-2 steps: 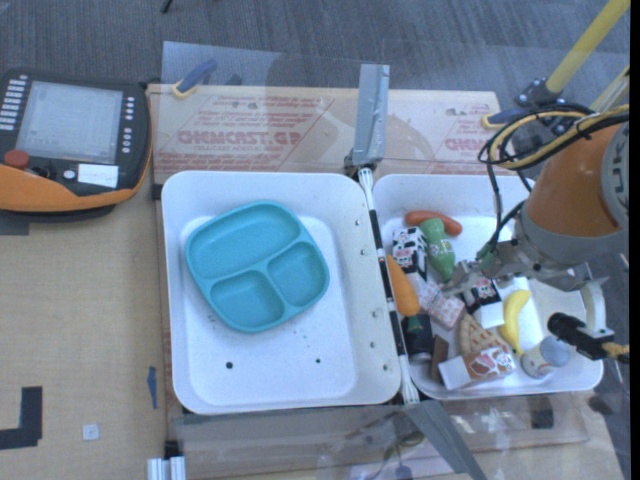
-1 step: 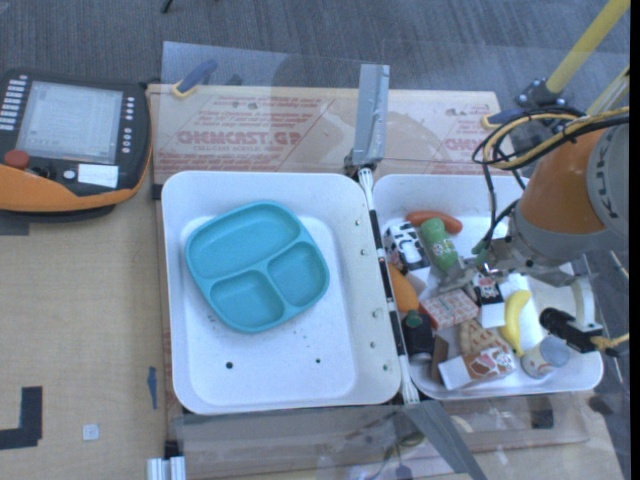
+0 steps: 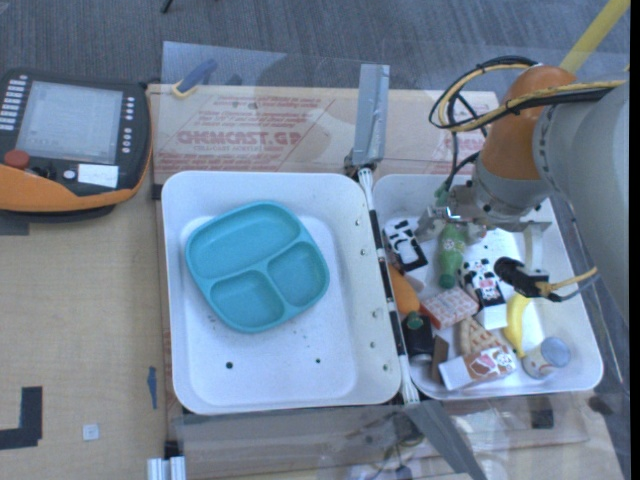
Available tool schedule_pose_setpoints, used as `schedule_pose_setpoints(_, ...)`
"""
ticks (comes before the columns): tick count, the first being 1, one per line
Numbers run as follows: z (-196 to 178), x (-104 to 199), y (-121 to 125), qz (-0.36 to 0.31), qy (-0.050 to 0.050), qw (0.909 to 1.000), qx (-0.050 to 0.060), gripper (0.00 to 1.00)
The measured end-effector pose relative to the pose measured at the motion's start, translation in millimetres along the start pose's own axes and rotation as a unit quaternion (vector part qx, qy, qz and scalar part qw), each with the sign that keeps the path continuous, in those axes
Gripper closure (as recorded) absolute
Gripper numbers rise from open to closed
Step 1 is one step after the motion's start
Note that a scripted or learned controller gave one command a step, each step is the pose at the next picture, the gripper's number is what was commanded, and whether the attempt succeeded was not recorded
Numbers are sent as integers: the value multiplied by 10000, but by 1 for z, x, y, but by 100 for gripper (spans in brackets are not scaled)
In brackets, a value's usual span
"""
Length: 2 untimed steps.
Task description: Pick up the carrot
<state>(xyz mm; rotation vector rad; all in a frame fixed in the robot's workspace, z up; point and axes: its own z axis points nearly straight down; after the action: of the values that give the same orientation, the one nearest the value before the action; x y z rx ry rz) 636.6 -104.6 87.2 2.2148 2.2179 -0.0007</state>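
- Carrot (image 3: 403,290) not picked yet: it lies in the right bin (image 3: 585,343), hard against that bin's left wall, just right of the seam between the two bins.
- It's the orange piece below the black-and-white card (image 3: 402,240) and above a dark block (image 3: 416,334). Partly boxed in by clutter, so only part of its surface shows.
- Arm (image 3: 560,138) reaches in from the right, wrist low over the upper middle of the right bin.
- Pincer (image 3: 450,230) sits about over the green bottle-shaped item (image 3: 451,253), i.e. right of and slightly above the carrot, near but not on it.
- Pincer state: cannot tell. The wrist body covers it from this angle. Nothing visibly held.
- Left bin (image 3: 195,363) holds the teal divided plate (image 3: 257,265); not relevant to the pick.
- Other right-bin clutter: banana (image 3: 517,324), waffle-patterned piece (image 3: 452,305), toast-like box (image 3: 485,356), small round grey thing (image 3: 555,350).
- Progress, my read: approach phase at best. Grasp, close and lift are all still to do.
- Left to do: shift the pincer left and a bit toward the camera, line up on the carrot, descend, close, lift clear.
- Risk, judged: carrot hugs the wall and has neighbours on both ends, so there's little room for one side of the pincer; a wall strike or grabbing the wrong item looks plausible.
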Motion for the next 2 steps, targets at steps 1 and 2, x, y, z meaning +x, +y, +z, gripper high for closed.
schedule_pose_setpoints(1, 0, -3, -87, -109, 23, 9999, 8, 0)
schedule_pose_setpoints(2, -2, 7, -155, -48, -17, 10000, -37, 0)
